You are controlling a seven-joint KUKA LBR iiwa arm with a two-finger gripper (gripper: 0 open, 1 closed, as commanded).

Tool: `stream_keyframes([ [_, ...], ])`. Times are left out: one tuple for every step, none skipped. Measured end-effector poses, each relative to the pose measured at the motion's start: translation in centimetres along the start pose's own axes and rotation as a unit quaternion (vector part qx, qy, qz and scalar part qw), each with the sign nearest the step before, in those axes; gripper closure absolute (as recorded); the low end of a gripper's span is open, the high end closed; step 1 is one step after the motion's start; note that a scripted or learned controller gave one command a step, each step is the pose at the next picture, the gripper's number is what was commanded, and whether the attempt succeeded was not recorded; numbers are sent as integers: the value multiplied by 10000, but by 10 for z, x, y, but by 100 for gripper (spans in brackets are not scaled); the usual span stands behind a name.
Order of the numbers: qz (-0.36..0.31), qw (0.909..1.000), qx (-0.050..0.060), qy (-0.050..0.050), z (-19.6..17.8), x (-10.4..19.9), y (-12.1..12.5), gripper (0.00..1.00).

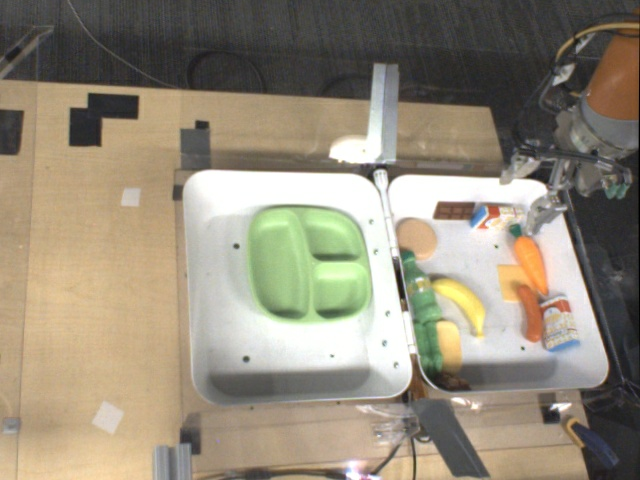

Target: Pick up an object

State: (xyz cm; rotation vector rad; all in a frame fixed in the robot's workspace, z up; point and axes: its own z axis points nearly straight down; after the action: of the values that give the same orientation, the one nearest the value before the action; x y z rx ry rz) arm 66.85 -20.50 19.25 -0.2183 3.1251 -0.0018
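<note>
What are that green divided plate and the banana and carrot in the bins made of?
The green divided plate looks like moulded plastic with a matte finish: one even colour, soft rounded compartment edges. The banana and carrot look like plastic toy food, smooth and uniformly coloured, though rubber or foam can't be ruled out.

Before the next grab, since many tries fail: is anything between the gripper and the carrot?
Nothing visible does. The gripper hangs just above the carrot near the right bin's far right corner. A small carton lies close on the view's left, beside the path.

Glossy plastic bins (300, 190), matt wood bench (90, 268)
</note>
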Motion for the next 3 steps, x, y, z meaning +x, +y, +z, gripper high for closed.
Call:
stream_keyframes([
  [-822,9966,13,-19,102,74,10,0],
  [-551,9985,12,-18,102,135,20,0],
  [-291,9996,29,-47,101,167,32,0],
])
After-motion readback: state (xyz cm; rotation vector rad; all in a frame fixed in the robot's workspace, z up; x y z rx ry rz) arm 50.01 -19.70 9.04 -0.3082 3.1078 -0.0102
